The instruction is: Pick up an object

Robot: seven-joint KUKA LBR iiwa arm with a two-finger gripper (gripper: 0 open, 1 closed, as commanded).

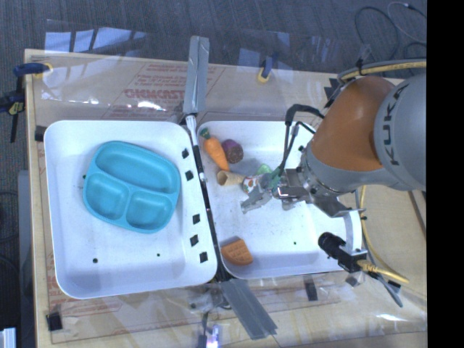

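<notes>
While no object is seen between its fingers, the end effector (255, 198) is positioned low over the middle of the right bin (290, 256); whether it is open or closed cannot be told. A carrot (215, 153) and a purple item (233, 150) lie near the bin's upper left corner. A small cone (227, 178) lies just below them. An orange wedge (236, 252) rests at the lower left. A blue tray (132, 186) lies in the left bin (72, 267). Both bins are carried by the counter (87, 93).
</notes>
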